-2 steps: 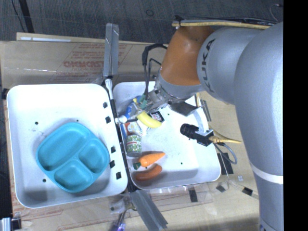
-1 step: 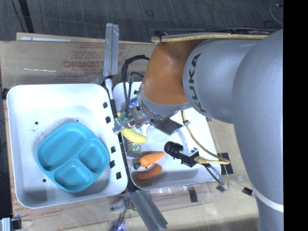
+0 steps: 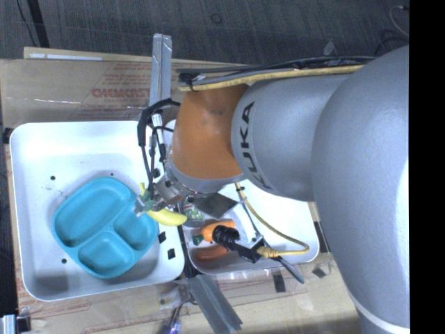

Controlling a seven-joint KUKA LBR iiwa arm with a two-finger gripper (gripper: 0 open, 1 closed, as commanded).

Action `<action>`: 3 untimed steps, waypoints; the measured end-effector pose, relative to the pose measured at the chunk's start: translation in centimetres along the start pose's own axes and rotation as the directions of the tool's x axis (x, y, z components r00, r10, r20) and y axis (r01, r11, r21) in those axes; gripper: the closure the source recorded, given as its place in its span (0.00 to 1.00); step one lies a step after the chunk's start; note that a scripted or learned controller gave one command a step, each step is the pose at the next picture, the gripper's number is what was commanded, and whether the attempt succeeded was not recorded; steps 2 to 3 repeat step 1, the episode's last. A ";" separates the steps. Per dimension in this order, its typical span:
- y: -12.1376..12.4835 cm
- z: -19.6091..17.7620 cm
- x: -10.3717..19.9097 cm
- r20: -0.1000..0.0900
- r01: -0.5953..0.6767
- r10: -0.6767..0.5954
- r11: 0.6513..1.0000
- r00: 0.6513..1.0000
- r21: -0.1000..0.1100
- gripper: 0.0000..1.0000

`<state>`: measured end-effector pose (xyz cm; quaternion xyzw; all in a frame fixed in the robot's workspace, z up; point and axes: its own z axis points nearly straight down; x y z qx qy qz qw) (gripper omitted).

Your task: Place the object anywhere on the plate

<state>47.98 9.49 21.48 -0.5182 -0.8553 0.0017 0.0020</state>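
A blue sectioned plate lies in the left bin, toward its front. My gripper hangs at the plate's right edge, near the divide between the two bins. A yellow banana-shaped object sits right under the gripper and looks held between its fingers, just off the plate's right rim. The big grey arm with its orange band covers most of the right bin.
In the right bin, partly under the arm, lie an orange object and a small green piece. A black cable connector and yellow cable trail from the wrist. A metal post stands behind the bins.
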 end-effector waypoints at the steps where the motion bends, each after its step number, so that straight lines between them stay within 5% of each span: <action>1: 0.0 0.0 0.0 0.000 -0.001 0.001 1.000 1.000 0.000 0.00; 3: 0.0 0.0 0.0 0.000 -0.001 0.001 1.000 1.000 0.000 0.00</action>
